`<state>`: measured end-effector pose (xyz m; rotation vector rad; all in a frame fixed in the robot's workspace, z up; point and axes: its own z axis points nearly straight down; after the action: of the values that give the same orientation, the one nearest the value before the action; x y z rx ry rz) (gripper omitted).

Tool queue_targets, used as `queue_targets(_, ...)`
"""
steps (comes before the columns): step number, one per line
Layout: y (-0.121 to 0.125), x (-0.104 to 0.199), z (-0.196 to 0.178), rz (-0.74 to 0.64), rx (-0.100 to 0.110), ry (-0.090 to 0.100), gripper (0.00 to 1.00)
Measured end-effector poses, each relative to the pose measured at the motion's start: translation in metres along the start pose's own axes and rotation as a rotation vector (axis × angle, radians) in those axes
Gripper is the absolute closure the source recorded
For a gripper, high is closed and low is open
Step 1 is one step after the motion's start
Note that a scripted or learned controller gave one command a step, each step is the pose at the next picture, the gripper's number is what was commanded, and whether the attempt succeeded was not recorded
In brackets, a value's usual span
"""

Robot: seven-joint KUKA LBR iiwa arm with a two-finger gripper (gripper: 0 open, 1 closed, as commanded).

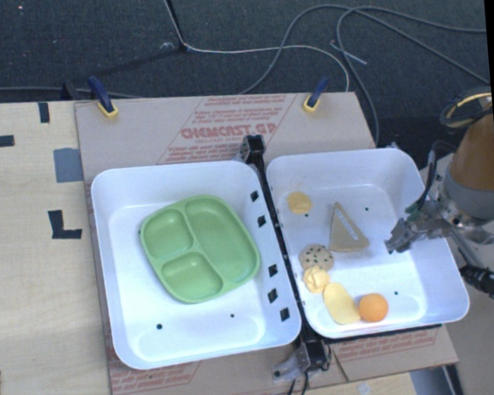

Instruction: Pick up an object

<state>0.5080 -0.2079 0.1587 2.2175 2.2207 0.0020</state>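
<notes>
From the camera view, the gripper (399, 241) hangs low at the right bin's (399, 163) right wall, carrying nothing; whether it stands apart or together I cannot tell — it is too small and dark. The nearest candidate is the tan wedge (345, 229), lying just to the gripper's left in this view, its long axis running roughly up and down the picture, point toward the far wall. Beyond it sit a cookie (316, 256), a yellow piece (340, 303) touching an orange ball (373, 308), and a small yellow round (299, 202). The left bin (117, 186) holds a green tray (200, 248).
</notes>
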Motion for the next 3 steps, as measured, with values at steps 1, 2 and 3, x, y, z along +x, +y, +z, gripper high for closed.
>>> queue_targets(1, 0.001, 0.000, -0.045, 0.000, 0.000, 0.000, 1.00)
queue_targets(2, 0.027, 0.056, -0.051, -0.006, 0.003, 0.003, 1.00)
queue_targets(3, 0.041, 0.105, -0.042, -0.005, 0.005, 0.002, 1.00)
